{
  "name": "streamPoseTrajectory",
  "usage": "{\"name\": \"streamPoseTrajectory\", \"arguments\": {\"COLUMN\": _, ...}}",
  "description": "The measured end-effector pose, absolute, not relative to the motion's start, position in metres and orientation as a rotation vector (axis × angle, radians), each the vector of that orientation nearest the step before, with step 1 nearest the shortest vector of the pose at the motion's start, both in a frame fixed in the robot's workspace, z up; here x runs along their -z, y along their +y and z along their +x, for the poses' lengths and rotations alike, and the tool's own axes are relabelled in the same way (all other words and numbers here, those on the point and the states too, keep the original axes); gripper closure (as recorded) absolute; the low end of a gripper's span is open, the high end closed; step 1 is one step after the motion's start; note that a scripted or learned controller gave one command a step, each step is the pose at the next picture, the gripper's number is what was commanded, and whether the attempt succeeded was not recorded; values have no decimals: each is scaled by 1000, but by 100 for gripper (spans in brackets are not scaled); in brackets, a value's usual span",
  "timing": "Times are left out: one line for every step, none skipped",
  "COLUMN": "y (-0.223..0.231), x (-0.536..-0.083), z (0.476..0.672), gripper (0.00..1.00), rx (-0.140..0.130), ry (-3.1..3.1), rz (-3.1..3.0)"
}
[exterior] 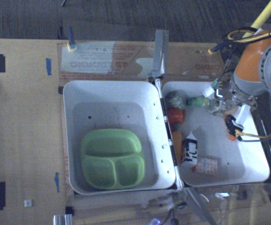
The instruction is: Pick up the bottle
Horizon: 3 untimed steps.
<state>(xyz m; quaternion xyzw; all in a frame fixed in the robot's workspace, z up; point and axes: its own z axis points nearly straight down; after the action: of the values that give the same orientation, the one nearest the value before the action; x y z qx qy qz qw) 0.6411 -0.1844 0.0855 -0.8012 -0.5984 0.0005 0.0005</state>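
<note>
The bottle (197,101) is small and green with a pale end. It lies on its side near the back wall of the right bin (248,168). My gripper (217,105) hangs low over the back right of that bin, right at the bottle's right end. The wrist and its cables cover the spot where the two meet, so I cannot tell whether they touch. The grey arm with its orange band (249,62) comes in from the right edge.
Along the right bin's left wall lie a dark round object (175,99), a red item (176,116), an orange piece (176,139) and a black-and-white packet (189,150). A small pale packet (206,165) lies in front. The left bin (79,102) holds a green divided plate (113,158).
</note>
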Motion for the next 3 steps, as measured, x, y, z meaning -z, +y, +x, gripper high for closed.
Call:
{"name": "streamPoseTrajectory", "arguments": {"y": -185, "x": -85, "z": 640, "gripper": 0, "rx": -5, "ry": -1879, "rz": -2515}}
{"name": "streamPoseTrajectory", "arguments": {"y": -160, "x": -82, "z": 649, "gripper": 0, "rx": -96, "ry": -1235, "rz": -2855}}
{"name": "streamPoseTrajectory", "arguments": {"y": -148, "x": -81, "z": 644, "gripper": 0, "rx": -79, "ry": -609, "rz": -3059}}
